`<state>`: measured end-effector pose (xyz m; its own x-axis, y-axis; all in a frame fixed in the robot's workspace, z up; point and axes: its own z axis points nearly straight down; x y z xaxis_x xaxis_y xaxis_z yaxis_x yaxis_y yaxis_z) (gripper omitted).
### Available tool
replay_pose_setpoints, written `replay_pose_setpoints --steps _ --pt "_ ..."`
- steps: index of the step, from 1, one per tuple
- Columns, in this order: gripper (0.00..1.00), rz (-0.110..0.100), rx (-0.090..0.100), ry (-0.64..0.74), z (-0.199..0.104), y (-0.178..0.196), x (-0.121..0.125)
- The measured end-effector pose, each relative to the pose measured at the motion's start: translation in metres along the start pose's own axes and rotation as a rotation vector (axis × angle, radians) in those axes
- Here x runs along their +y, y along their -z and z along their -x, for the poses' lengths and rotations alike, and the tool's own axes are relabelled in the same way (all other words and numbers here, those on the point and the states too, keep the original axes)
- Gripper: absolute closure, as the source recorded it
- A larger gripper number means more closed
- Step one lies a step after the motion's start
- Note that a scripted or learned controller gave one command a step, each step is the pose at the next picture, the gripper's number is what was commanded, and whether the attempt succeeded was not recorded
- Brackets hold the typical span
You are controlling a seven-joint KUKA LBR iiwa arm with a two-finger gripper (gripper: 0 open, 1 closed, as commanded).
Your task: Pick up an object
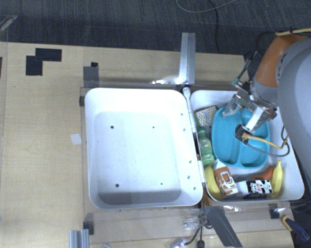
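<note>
– Blue plastic divided dish (230, 141), do you see it? It takes up most of the right shallow white bin (299, 186).

– Yes. The grey arm's pincer (237, 106) hangs over the dish's far edge. Is it holding anything?

– I can't tell from here whether it is wide or narrow, and I see nothing held in it.

– What else lies in that bin?

– A green plastic bottle (204, 148) lies along the wall next to the left shallow white bin (135, 138), touching the dish. At the near end are a yellow banana (211, 184), an orange-brown carton (225, 181) against it, a black-and-white packet (260, 187), and a second yellow banana (278, 179) by the right wall.

– And the two bins?

– They sit side by side on the pale wooden tabletop (36, 138).
</note>
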<state>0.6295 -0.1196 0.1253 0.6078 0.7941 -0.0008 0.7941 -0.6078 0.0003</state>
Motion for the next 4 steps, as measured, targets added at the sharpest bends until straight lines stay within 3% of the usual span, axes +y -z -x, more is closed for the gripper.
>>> replay_pose_setpoints --steps 1,2,3,4 --pt "0.00 -0.029 0.011 -0.110 0.022 -0.004 0.069" --pt "0.00 0.012 0.004 0.070 0.008 -0.002 0.038" --pt "0.00 -0.001 0.018 -0.174 0.011 -0.011 0.050" --pt "0.00 0.033 0.039 -0.681 0.004 -0.014 0.024"
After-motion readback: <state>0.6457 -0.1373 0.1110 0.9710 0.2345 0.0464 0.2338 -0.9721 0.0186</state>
